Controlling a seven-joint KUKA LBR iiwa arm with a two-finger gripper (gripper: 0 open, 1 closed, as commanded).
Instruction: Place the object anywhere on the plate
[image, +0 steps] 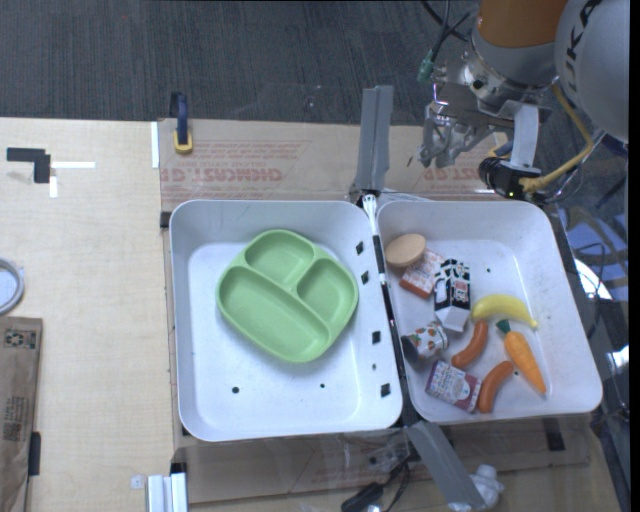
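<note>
One fixed overhead camera looks slantwise down on both bins (190, 330).

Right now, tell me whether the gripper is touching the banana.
Apart. The camera view shows the gripper raised above the right bin's far rim, with bare bin floor and other toys between it and the banana.
</note>
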